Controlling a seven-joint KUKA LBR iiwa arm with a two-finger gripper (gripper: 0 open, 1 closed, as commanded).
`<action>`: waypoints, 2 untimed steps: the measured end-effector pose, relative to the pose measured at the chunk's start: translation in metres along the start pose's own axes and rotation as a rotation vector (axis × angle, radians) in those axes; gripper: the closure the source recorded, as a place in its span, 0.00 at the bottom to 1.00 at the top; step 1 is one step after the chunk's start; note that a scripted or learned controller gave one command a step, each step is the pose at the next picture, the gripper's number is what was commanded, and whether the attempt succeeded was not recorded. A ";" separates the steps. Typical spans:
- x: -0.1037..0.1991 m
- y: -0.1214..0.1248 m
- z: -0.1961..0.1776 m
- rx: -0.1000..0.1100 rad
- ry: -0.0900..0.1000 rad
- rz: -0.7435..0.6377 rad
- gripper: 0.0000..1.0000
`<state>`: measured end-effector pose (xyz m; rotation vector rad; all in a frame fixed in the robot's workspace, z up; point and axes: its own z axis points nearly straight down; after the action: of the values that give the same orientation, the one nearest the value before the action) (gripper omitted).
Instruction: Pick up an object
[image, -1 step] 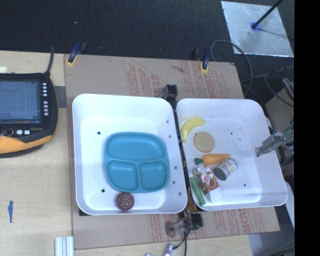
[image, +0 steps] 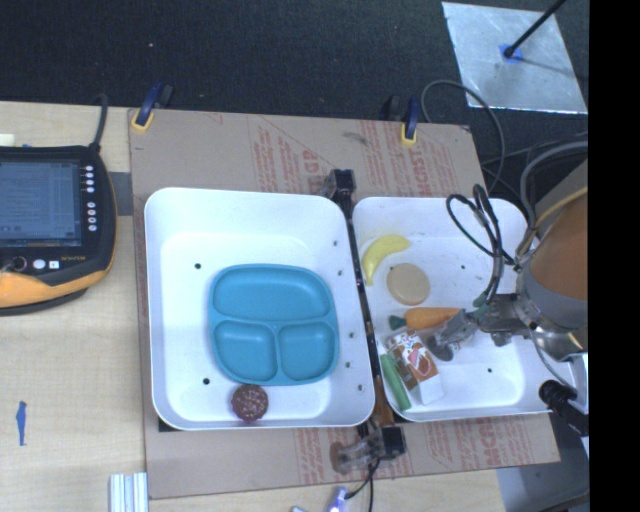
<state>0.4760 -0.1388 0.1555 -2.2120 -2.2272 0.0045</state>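
In the right bin (image: 500, 395), the jaws of the gripper (image: 447, 340) sit low beside the orange carrot (image: 430, 318), near a snack packet (image: 412, 360). Whether they grip anything, I cannot tell. A blue tray (image: 272, 322) lies in the left bin (image: 180, 240).

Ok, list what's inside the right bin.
The right bin holds a banana, a tan round piece, a carrot, a snack packet and a green item. The pincer covers whatever lies beneath it.
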 end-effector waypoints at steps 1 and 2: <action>0.034 0.025 0.048 -0.012 -0.002 0.003 0.00; 0.034 0.077 0.064 -0.001 0.000 0.003 0.00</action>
<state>0.5521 -0.1045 0.0917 -2.2157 -2.2242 0.0029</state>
